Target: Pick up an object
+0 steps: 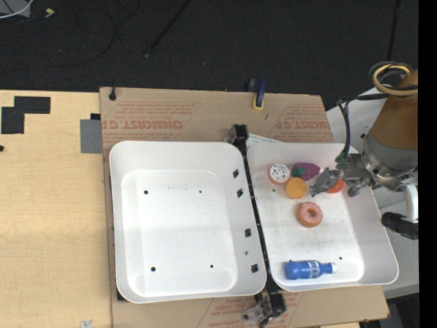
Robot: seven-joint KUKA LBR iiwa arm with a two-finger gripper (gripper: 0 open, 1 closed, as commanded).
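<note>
Brown cardboard sheet (205, 118): lies flat on the pale wooden surface (48, 203), printed with red lettering, under both bins.
Left bin (130, 162): shallow white plastic tray with small dark dots on its floor, touching the right bin along a black clipped seam.
Right bin (372, 251): shallow white plastic tray holding all the small objects.
Arm (396, 125): grey with an orange band, reaching in from the right over the right bin's far right edge.
Gripper (326, 182): dark metal, low over the right bin's upper part, pointing left toward the cluster of toys; whether the jaws are spread or pressed together I cannot tell.
Blue plastic bottle (307, 270): white cap, lying on its side near the right bin's front wall.
Pink-frosted toy doughnut (310, 214): flat in the bin's middle, apart from the others.
Purple toy (306, 170): rounded, just left of the gripper.
Orange ball (295, 188): touching or just below the purple toy.
White speckled round toy (278, 174): just left of the orange ball.
Small red piece (334, 188): right beside the gripper tips.
</note>
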